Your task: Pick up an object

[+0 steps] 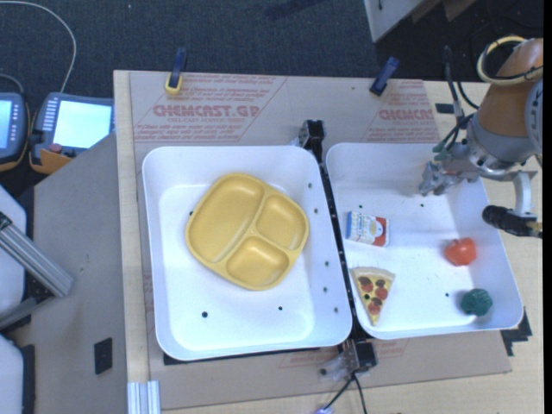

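Yellow tray (pixel 247 228) in white left bin (pixel 164 257), right bin (pixel 414 166) white, holding blue-and-white carton (pixel 366 228), red-dotted pizza slice (pixel 373 291), orange-red tomato (pixel 461 252), dark green ball (pixel 475 301)

Worktop (pixel 259 110): cardboard sheet printed CHEMCAST, held by a yellow clamp (pixel 175 73) and a blue clamp (pixel 384 77) at its far edge. Lit tablet (pixel 78 123) off to the left, white cable (pixel 52 24) looping above it.

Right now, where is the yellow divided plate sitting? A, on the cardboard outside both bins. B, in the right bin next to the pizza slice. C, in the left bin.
C: the yellow divided plate lies flat inside the left bin, while the pizza slice is across the divider in the right bin.
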`<state>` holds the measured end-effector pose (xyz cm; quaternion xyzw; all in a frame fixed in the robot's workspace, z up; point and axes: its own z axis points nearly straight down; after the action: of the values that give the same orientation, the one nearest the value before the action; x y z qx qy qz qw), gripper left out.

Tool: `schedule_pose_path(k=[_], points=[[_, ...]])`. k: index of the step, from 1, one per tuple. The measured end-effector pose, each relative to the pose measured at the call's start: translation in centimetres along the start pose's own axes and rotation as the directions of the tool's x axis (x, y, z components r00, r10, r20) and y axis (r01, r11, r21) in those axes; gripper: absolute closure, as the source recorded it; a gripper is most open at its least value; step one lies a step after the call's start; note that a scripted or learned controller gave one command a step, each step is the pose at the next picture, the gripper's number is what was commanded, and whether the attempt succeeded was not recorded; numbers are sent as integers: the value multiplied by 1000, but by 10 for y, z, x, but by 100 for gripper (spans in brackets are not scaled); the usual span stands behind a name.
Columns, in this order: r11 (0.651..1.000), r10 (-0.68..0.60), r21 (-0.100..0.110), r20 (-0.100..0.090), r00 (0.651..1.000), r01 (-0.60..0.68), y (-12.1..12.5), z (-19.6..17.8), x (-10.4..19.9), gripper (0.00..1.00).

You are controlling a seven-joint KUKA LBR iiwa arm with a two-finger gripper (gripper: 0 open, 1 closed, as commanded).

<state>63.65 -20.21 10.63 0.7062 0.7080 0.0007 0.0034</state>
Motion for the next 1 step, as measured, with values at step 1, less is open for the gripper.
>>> schedule_pose_path(k=[1], points=[[1000,2,0,-2,1000,-2,0,-44,0,100]])
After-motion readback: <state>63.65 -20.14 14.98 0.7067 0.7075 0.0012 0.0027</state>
